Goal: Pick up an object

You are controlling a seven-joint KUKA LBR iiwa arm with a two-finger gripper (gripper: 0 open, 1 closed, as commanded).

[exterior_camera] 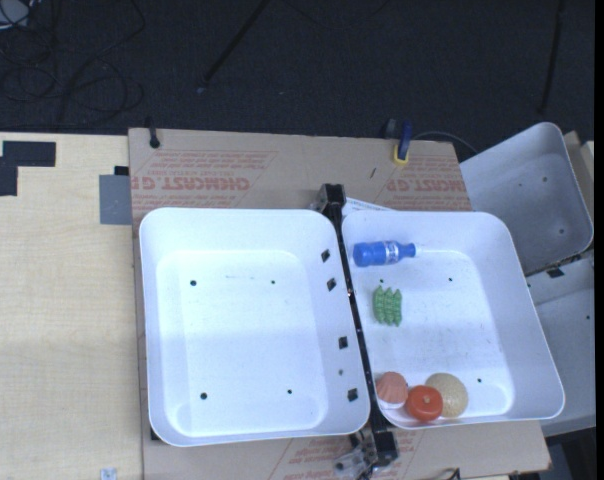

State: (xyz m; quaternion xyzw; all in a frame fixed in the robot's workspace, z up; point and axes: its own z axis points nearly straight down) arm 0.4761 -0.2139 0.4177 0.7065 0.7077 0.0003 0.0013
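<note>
Nearest, a red round fruit-like toy (424,403) sits in the right white bin's (527,308) near corner; a blue plastic bottle (383,253) lies lengthwise left-right farther back. Tool state: cannot tell.

I see two white bins side by side on a cardboard sheet (282,168) printed with red letters; the left bin (152,318) and right bin (527,308) touch along a row of black clips (344,343). A blue-and-yellow clamp (403,142) grips the sheet's far edge.
</note>
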